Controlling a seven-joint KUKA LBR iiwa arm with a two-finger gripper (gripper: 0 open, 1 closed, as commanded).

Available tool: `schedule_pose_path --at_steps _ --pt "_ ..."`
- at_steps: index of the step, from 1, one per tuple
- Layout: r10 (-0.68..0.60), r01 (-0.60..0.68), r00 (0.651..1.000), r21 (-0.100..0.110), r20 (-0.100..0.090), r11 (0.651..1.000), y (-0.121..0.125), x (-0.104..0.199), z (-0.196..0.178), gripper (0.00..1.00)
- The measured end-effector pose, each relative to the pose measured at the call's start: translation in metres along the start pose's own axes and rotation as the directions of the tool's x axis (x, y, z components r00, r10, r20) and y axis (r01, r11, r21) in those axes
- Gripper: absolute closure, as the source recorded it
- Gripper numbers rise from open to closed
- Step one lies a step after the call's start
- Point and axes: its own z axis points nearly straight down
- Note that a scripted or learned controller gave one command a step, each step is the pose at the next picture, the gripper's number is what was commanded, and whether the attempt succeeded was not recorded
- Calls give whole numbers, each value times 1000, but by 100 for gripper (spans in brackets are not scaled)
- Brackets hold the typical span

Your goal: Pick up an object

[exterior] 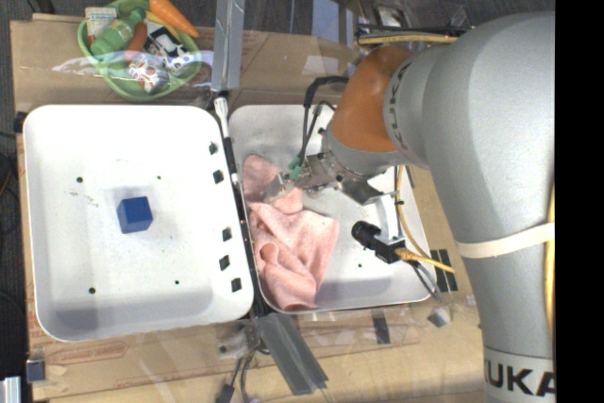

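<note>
A cardboard-topped bench (283, 61) stands on dark carpet, seen from above at a slant, and carries two shallow white bins side by side. The left bin (57, 203) holds a small blue cube (135, 213), sitting alone left of the bin's centre with bare white floor on every side of it. The right bin (260, 123) holds a crumpled pink cloth (288, 245) that lies against the bin's left wall and runs from mid-bin down to the near rim. A grey KUKA arm (491, 156) with an orange band (363, 113) reaches in from the right and covers much of the right bin. Its gripper (288, 184) is down at the cloth's upper end, touching or just above the folds; whether its fingers are apart or together cannot be made out, since the wrist hides them. A black fitting with a yellow cable (382, 243) hangs over the bin's right half. Behind the left bin sits a green bowl (118, 85) heaped with toy food, including an orange carrot (170, 12). The arm's base is cut off at the right.
</note>
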Motion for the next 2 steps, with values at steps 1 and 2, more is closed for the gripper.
schedule_pose_path --at_steps 1,2 --pt "-4 4 1000 3 -2 1000 0 1 -9 100" --pt "-81 81 997 -6 3 997 23 28 -200 100"
